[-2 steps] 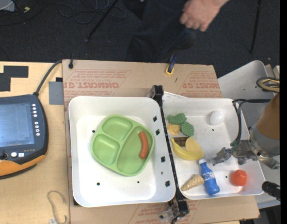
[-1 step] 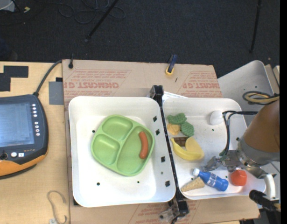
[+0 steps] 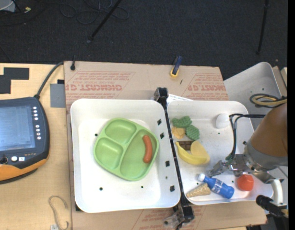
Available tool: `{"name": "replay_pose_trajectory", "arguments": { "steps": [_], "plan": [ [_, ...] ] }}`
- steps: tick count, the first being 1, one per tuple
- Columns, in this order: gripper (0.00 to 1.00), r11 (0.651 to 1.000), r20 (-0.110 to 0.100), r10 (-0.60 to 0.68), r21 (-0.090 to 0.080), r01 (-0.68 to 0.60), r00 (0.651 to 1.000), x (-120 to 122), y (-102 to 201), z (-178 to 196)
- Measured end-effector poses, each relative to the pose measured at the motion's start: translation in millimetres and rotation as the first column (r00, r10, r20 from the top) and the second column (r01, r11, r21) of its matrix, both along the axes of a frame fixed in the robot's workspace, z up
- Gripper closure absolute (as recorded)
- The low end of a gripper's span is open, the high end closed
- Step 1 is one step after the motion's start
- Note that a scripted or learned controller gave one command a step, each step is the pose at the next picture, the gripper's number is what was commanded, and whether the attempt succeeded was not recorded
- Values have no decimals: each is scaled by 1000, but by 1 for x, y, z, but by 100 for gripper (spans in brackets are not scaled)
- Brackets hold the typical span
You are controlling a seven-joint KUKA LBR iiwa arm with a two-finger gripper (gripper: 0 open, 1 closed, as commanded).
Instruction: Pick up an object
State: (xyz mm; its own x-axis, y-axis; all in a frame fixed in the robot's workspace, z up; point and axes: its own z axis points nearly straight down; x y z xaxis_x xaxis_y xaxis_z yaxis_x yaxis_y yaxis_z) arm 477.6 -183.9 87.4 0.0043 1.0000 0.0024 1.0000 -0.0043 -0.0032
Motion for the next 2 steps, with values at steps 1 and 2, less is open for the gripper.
{"name": "replay_pose_trajectory", "arguments": {
  "steps": [1, 2],
  "plan": [
    [100, 1000, 1, -6, 0, 6, 1000, 0, -2, 11],
    [100, 1000, 5, 5, -3, -5, 1000, -1, -1, 73]
  ]
}}
